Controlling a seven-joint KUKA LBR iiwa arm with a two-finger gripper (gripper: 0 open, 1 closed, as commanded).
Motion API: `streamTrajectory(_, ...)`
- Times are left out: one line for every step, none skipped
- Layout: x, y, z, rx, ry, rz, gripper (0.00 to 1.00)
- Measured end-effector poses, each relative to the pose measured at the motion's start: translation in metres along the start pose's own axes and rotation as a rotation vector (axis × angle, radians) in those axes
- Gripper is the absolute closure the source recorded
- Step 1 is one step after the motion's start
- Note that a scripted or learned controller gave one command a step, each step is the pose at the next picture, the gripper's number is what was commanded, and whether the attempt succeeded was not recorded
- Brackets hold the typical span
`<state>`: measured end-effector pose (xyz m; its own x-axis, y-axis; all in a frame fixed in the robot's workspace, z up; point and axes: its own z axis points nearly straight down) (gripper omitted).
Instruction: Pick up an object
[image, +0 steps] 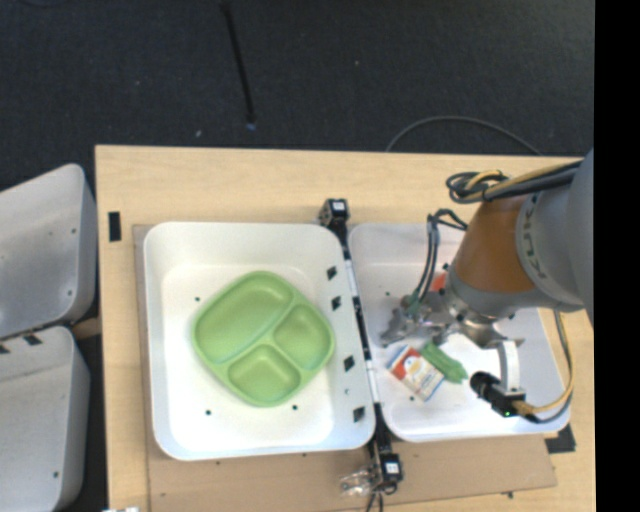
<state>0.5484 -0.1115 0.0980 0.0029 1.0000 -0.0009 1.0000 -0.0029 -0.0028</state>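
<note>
Where gripper (432, 330) hovers, right bin (400, 425) crowded.

bench (220, 185): light wood; bears left bin (160, 300); right bin (385, 250)

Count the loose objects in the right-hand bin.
2: a small red-and-white box near the bin's front, and a green object beside it. The arm may hide others.

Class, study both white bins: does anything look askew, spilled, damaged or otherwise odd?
Nothing looks spilled or broken. The green divided plate lies flat but turned at a slant in the left bin. In the right bin, a small red and white packet and a green object lie jumbled close together beneath the gripper.
</note>
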Motion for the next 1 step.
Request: streamTrajectory(-0.0011,0.0011,-0.0131,-0.004,0.0,0.008,1.0)
